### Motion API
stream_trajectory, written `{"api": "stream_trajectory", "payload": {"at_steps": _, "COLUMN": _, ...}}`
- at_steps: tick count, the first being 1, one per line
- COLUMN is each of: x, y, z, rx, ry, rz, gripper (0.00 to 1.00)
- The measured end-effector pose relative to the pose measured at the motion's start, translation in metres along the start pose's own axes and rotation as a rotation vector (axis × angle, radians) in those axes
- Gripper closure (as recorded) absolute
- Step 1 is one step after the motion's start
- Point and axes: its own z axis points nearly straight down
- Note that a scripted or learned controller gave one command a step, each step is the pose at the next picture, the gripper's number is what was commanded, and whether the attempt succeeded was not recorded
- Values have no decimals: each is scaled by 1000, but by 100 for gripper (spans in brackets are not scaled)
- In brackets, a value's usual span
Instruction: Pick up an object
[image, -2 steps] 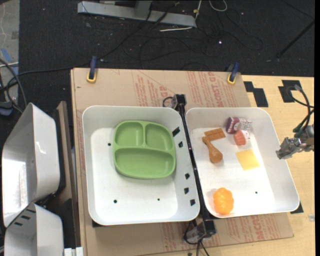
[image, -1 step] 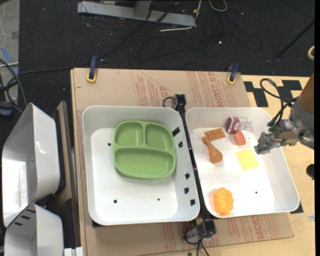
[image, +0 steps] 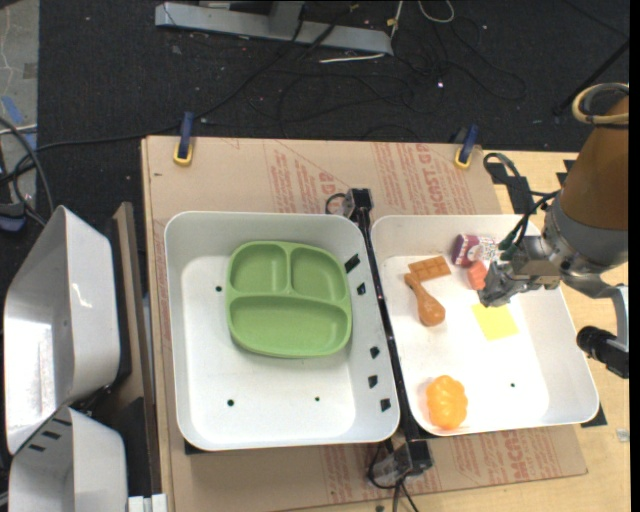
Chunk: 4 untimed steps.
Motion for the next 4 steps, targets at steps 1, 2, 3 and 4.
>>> {"api": "stream_trajectory", "payload": {"at_steps": 1, "x": 51, "y": 9, "z": 18, "rx": 3, "ry": 1, "rz": 0, "gripper": 100}}
{"api": "stream_trajectory", "payload": {"at_steps": 2, "x": 109, "y": 14, "z": 19, "rx": 0, "ry": 1, "rz": -2, "gripper": 100}}
{"api": "stream_trajectory", "payload": {"at_steps": 3, "x": 151, "y": 32, "z": 22, "rx": 0, "ry": 0, "rz": 0, "gripper": 100}}
{"api": "stream_trajectory", "payload": {"at_steps": 4, "x": 197, "y": 45, "z": 20, "rx": -1, "ry": 0, "rz": 1, "gripper": 100}}
